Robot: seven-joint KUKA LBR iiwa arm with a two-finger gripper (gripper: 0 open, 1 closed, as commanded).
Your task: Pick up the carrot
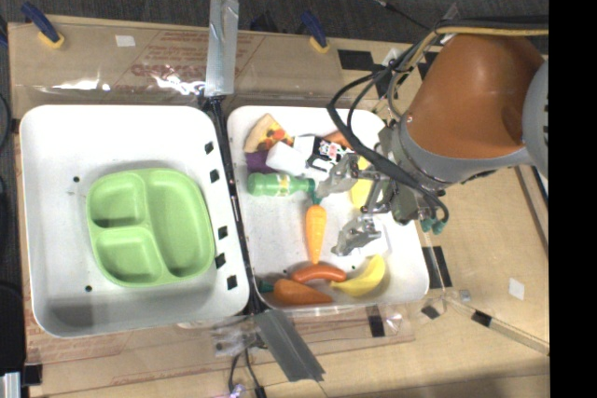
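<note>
Right bin [415,280]: carrot [316,232], lying lengthwise near the middle, tip toward the front edge. Green bottle [278,185] just behind it, on its side. Banana [366,278], hot dog [317,273] and a second orange vegetable [297,292] along the front wall. Pizza slice [266,133] and white carton [298,155] at the back.

Gripper [357,238]: low over the bin, just right of the carrot, nothing seen between its fingers; jaw spread cannot be told.

Left bin [37,200]: green divided tray [149,226].
</note>
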